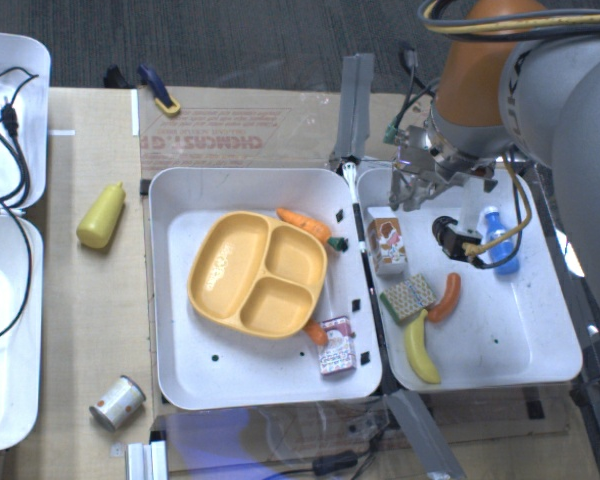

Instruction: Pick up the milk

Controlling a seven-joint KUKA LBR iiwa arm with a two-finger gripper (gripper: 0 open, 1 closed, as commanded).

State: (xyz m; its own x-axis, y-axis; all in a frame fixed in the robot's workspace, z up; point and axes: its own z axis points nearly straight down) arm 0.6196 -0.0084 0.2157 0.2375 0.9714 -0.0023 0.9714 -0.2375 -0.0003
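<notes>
Pincer (412,196) hung above the right white bin's (540,368) far-left corner, grip state unreadable; small brown-and-white milk carton (387,244) stood just below, hard against the dividing wall, so descending fingers risked striking wall or toppling it.

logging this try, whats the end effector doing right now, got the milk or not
End effector: above the right bin's far left corner, just beyond the milk carton; nothing seen in it. Open or shut cannot be told.
</notes>
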